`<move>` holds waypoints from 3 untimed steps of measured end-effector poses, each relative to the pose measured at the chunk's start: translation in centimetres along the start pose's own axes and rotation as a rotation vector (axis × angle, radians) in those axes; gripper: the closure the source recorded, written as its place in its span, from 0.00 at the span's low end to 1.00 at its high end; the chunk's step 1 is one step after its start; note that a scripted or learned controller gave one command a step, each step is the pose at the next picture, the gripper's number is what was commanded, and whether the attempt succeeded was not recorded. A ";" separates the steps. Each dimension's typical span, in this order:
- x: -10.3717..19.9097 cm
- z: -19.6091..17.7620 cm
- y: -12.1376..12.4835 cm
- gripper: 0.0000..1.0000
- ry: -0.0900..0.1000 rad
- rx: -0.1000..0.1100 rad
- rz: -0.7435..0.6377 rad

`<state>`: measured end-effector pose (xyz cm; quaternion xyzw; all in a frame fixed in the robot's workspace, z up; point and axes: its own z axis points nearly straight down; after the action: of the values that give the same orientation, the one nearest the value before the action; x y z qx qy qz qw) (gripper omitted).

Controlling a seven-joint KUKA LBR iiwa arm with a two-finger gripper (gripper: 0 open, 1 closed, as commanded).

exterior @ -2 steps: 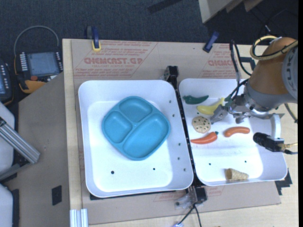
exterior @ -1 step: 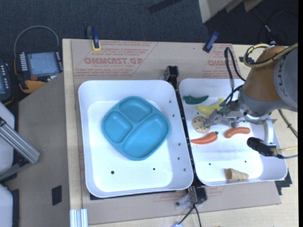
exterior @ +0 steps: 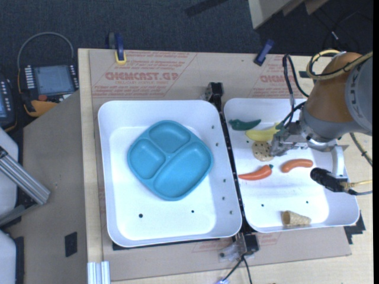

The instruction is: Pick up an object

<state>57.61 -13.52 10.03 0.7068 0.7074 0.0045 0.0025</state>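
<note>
The right bin (exterior: 308, 201) holds several toy foods. A green vegetable (exterior: 244, 123) lies at the back, with a yellow banana (exterior: 259, 134) just in front of it and a speckled round cookie (exterior: 260, 152) below that. An orange carrot (exterior: 254, 173) and an orange-red sausage (exterior: 296, 165) lie mid-bin. A tan cone-shaped piece (exterior: 295, 219) sits near the front edge. My gripper (exterior: 277, 145) is low in the bin, right beside the cookie and the banana's right end. I see nothing lifted off the bin floor.
The left bin (exterior: 118, 218) carries a blue divided plate (exterior: 170, 158) in its middle. The arm's grey and orange body (exterior: 331, 105) covers the right bin's back right corner. A black fitting with cables (exterior: 328, 179) hangs over the bin's right side.
</note>
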 end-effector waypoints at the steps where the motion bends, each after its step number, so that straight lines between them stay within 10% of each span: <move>1: -0.5 -4.4 -0.1 1.00 -0.005 0.005 0.001; 3: 0.5 -10.7 0.0 1.00 -0.004 0.006 -0.001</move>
<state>57.55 -13.04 20.71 0.7066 0.7076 0.0009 0.0019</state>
